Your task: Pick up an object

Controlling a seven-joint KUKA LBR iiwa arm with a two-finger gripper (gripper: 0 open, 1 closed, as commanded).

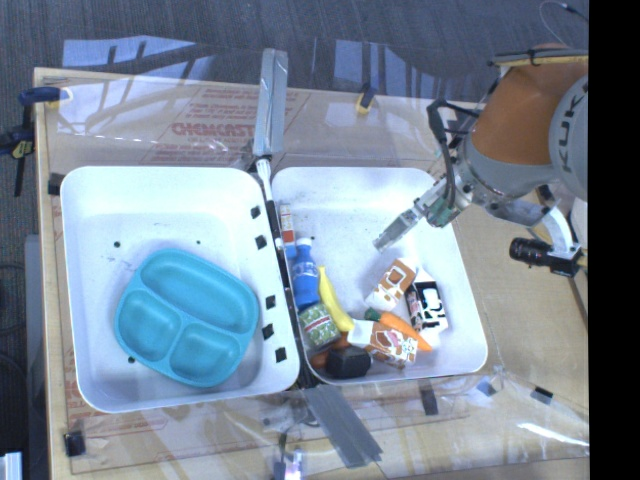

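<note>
My gripper (384, 238) hangs over the right bin (340, 183), above its bare middle floor, pointing down and to the left. Nothing shows in it. The objects lie in a pile along the bin's near side. A brown-and-white carton (393, 282) sits just below the gripper tip, apart from it. Beside that carton is a black-and-white box (429, 306). An orange carrot (408, 329) and a small printed carton (392, 345) lie lower down. A blue bottle (301, 271), a yellow banana (334, 304), a green packet (317, 325) and a black lump (348, 364) crowd the bin's left wall.
The left bin (95, 208) holds a blue divided plate (187, 315). A thin red-tipped item (286, 223) lies along the divider between the bins. The grey arm with its orange band (525, 118) reaches in over the right bin's far right corner.
</note>
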